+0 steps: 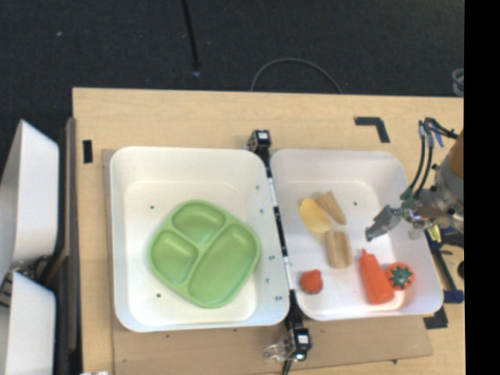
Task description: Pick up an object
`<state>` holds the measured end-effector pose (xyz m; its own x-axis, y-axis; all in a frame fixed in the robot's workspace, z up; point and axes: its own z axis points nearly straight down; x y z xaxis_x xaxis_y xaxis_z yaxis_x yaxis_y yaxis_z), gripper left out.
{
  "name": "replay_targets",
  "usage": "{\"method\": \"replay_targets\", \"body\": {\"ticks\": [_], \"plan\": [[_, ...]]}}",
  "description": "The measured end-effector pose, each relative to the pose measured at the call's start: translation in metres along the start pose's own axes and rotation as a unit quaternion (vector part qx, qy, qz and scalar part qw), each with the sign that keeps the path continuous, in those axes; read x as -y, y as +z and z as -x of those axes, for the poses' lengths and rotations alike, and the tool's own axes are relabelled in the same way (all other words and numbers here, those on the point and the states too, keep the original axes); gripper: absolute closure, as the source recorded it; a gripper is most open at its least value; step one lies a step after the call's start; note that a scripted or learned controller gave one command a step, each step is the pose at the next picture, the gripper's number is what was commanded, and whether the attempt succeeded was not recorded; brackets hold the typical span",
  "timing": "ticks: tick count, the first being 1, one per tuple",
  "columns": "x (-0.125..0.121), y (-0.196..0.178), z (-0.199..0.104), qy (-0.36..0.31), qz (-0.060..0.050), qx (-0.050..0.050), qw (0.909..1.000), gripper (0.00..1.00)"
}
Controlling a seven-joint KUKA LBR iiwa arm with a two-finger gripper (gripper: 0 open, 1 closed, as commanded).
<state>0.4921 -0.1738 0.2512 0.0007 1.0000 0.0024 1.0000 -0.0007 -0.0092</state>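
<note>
We are looking down on the wooden counter (pixel 195 116), which is carrying two shallow white bins side by side. The left bin (pixel 129 178) is holding a green divided plate (pixel 205 253), lying flat near the bin's middle with its three compartments facing up.

The right bin (pixel 375 166) is holding the smaller pieces. The arm (pixel 449 174) is reaching in from the right edge, with cables running down its side, and the jaws (pixel 380 224) are hanging over the bin's right half, just above and to the right of the orange carrot. We are seeing nothing between them; whether they are spread or pressed together, we cannot tell from this angle.

Among the items, the carrot (pixel 376 278) is lying near the bin's front right, its green top (pixel 401 276) pointing right. A tan bread-like piece (pixel 338 249) is sitting just left of the carrot, apart from it. A yellow rounded piece (pixel 316 216) is resting above it, touching a tan cone-like piece (pixel 331 205) that is leaning against its right side. A small red piece (pixel 312 281) is sitting at the bin's front left, near the divider between the bins.

A thin black cable (pixel 187 30) is trailing across the dark floor behind the counter.
</note>
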Motion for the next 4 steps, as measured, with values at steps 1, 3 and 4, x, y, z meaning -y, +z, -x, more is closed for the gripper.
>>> {"method": "replay_targets", "body": {"ticks": [1, 3, 4], "plan": [[-0.002, -0.005, 0.000, -0.002, 0.005, 0.001, 1.0000, 0.00], [-0.015, 0.102, -0.004, 0.001, 0.003, 0.002, 1.0000, 0.00], [-0.015, 0.153, -0.002, 0.001, 0.003, 0.002, 1.0000, 0.00]]}}
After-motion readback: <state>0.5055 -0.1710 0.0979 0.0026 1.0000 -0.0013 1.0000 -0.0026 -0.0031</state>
